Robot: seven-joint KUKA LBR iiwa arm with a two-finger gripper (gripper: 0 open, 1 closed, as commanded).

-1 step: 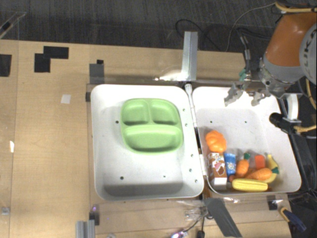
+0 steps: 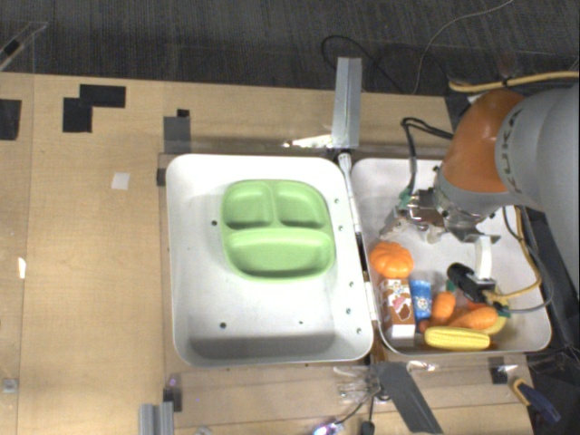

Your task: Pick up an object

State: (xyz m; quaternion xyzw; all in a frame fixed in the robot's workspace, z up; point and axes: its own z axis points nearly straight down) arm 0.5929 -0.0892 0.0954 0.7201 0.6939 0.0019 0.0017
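Toys crowd the lower end of the right bin point(image 2: 381, 175). We see a round, ribbed orange pumpkin point(image 2: 391, 260) against the left wall, and below it a printed box point(image 2: 396, 302), a blue tube point(image 2: 421, 299), a carrot point(image 2: 443, 306) and a long yellow toy point(image 2: 457, 338). The gripper point(image 2: 415, 212) hangs just beyond the pumpkin; we cannot tell whether it is apart or together. The left bin point(image 2: 195, 243) holds a green tray point(image 2: 276, 227).
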